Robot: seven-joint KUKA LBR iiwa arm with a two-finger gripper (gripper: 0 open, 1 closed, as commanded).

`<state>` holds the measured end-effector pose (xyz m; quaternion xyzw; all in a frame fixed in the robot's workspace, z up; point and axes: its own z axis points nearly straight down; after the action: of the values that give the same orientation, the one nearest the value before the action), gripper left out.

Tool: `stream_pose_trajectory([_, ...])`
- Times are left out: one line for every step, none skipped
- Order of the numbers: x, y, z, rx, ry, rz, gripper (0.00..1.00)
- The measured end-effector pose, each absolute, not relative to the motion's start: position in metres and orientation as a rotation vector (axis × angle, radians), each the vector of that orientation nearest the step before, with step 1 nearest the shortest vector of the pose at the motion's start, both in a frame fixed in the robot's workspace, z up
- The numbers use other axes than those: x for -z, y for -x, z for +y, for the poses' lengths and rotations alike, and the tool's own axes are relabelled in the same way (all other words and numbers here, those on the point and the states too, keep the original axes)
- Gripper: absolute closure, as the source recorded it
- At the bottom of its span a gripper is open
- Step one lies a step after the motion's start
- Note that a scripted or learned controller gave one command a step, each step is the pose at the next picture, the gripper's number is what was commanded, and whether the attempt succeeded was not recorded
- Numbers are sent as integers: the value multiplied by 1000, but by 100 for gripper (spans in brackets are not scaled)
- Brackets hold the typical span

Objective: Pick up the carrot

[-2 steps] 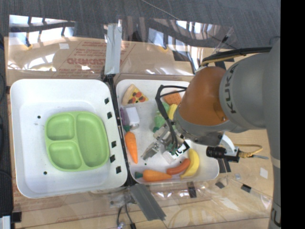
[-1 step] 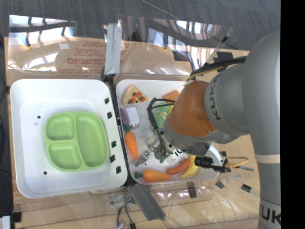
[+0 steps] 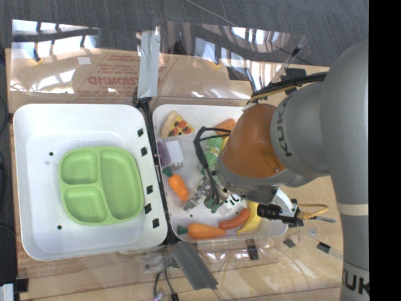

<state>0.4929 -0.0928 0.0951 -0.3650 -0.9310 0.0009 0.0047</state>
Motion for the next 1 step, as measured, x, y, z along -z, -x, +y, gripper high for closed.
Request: stream_pose_trajectory([-190,-478,-20,1,1343,-2838,100])
